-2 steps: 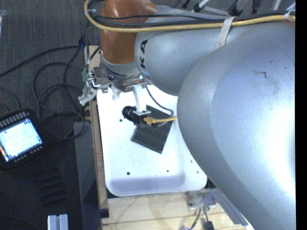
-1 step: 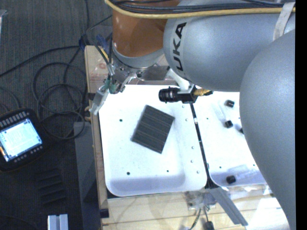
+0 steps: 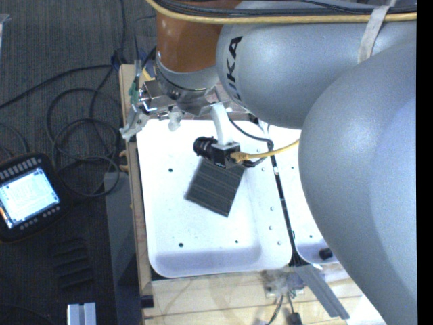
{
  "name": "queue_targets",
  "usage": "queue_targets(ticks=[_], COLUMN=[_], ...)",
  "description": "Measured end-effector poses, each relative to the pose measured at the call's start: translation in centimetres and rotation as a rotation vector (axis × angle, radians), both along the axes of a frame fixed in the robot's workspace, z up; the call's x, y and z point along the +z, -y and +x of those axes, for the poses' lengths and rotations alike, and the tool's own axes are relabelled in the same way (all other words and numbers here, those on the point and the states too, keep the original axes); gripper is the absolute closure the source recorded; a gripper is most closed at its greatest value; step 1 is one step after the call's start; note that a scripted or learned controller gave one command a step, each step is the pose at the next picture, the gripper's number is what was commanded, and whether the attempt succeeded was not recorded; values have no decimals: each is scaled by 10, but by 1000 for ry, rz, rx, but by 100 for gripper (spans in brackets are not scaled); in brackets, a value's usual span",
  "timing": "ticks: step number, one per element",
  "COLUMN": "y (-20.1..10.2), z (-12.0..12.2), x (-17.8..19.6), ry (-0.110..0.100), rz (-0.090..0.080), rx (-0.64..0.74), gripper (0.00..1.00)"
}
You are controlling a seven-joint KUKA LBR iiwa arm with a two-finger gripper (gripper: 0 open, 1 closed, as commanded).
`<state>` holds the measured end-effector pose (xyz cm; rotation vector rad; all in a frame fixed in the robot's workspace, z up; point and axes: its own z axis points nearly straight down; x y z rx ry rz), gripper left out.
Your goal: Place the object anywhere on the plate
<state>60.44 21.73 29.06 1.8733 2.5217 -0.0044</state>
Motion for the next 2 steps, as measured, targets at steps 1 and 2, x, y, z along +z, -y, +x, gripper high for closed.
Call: queue_targets(ticks=[1, 2], y=[57, 153], z=[-111, -77], x=[25, 65], ry=[-1, 2], rz=[0, 0], rx=[63, 129], gripper=[0, 0])
